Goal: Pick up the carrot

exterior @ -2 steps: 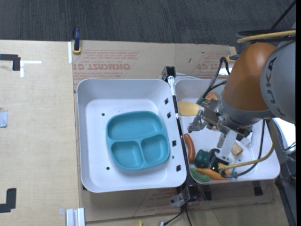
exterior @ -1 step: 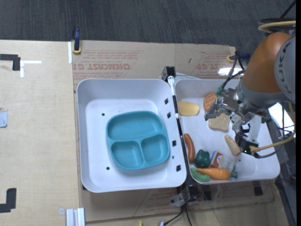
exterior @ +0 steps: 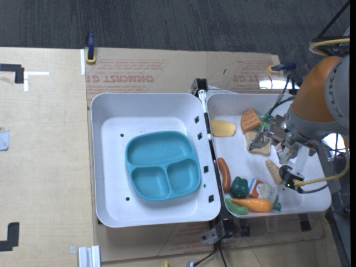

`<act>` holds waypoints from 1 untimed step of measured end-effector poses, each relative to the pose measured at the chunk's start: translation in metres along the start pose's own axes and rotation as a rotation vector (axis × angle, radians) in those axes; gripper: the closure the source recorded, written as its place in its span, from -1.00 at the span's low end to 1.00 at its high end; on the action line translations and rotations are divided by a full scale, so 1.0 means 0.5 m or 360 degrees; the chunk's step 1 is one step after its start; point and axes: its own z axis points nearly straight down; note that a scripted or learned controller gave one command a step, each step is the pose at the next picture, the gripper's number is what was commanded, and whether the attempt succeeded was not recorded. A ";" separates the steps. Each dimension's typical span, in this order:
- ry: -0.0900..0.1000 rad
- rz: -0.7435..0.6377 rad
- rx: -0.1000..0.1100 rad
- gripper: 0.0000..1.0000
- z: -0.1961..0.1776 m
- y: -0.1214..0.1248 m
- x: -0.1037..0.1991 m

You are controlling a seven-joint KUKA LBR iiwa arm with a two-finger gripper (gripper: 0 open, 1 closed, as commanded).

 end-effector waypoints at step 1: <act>0.0003 -0.0227 -0.0003 -1.00 0.088 -0.054 0.008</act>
